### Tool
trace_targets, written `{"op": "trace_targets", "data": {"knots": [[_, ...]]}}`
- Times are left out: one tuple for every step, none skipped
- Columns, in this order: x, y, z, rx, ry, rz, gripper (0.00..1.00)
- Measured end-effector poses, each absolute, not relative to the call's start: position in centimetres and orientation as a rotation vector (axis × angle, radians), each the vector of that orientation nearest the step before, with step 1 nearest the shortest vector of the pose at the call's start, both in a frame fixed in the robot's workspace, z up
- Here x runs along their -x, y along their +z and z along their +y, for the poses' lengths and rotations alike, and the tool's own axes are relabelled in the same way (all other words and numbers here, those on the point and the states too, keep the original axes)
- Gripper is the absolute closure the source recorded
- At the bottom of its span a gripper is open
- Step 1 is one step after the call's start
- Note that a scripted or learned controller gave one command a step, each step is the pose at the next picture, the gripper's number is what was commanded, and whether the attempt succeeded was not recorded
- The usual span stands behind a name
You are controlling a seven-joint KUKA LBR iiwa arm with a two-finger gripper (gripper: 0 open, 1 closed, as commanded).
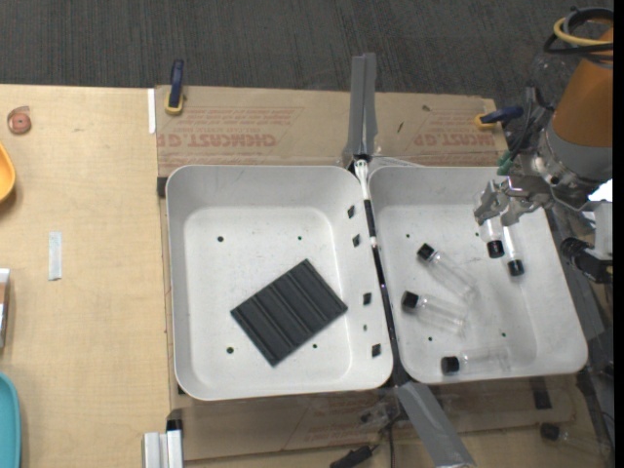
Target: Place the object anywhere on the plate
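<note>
Looking at the right bin (546,359): we count three clear vials with black caps lying loose, one mid-bin (444,269), one just below it (436,311), one by the front wall (478,363). We see the gripper (504,234) over the bin's upper right with a fourth vial (505,257) by its fingertips; we can't tell if the fingers pinch it. Dark ribbed plate (290,312) lies flat in the left bin (195,261), well apart.
</note>
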State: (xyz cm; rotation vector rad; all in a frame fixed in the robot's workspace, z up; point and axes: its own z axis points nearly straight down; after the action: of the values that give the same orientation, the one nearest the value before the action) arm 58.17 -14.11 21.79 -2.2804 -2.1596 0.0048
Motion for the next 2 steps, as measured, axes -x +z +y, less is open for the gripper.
{"op": "trace_targets", "data": {"knots": [[-54.8,19.3,-9.7,2.005,0.004,-2.415,1.0],[-54.9,19.1,-1.8,1.967,0.004,-2.447,1.0]]}}
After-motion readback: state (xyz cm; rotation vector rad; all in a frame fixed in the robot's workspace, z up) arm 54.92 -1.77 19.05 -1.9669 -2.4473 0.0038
